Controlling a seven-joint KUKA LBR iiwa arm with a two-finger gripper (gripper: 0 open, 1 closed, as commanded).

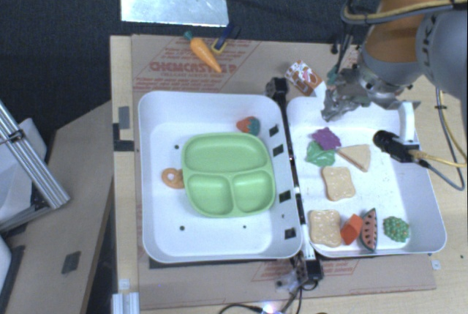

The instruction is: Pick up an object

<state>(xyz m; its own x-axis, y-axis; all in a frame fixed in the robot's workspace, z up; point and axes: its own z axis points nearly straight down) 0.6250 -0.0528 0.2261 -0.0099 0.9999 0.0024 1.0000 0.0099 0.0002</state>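
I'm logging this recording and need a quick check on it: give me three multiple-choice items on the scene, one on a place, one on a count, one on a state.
1. Where does the green three-compartment plastic tray lie?
A. in the left white bin
B. in the right white bin
C. on the bare bench

2. How many tan toast-like slices lie in the right bin?
A. one
B. three
C. five

3. What sits in the tray's compartments?
A. a carrot
B. bread
C. nothing visible

Answers: 1 A, the tray rests inside the left bin beside a small orange ring. 2 B, one triangular slice and two squarish ones. 3 C, all three compartments show bare green.
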